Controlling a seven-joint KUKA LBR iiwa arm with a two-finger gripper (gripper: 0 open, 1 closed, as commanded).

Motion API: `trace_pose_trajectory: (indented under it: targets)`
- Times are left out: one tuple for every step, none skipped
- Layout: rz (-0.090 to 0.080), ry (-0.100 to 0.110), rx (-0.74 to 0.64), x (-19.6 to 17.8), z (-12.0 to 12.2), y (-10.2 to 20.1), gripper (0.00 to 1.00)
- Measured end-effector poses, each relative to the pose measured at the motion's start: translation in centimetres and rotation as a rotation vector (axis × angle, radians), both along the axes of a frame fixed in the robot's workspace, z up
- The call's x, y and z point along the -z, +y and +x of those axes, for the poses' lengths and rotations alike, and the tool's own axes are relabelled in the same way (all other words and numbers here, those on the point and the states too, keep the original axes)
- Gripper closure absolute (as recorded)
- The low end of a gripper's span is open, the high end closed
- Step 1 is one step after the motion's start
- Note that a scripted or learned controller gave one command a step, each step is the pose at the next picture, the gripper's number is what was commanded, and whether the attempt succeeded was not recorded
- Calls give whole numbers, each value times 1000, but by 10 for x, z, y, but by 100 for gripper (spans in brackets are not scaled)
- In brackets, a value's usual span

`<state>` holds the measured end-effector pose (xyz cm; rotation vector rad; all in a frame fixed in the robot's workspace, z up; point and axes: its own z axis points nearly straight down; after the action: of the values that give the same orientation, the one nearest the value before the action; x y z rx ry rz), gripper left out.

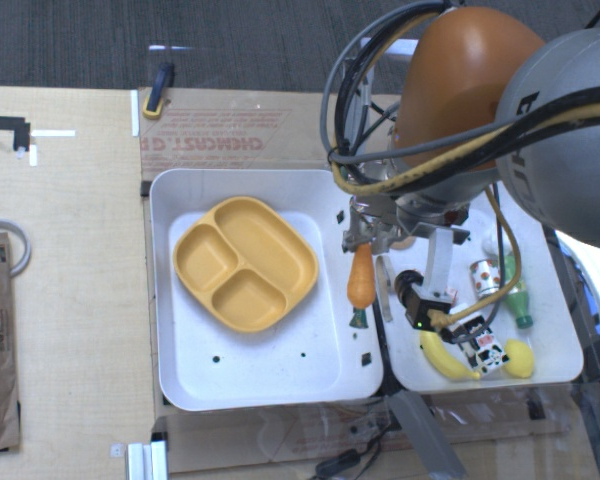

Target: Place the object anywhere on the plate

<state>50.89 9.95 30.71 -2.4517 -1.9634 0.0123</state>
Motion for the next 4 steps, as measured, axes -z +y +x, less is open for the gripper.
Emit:
trace_pose_trajectory:
  targets:
    - [0, -4, 203, -4, 7, -20, 100]
    - [1, -1, 154, 8, -22, -76, 100]
    - [1, -2, -17, -82, -31, -53, 100]
    - [1, -3, -133, -85, 25, -14, 100]
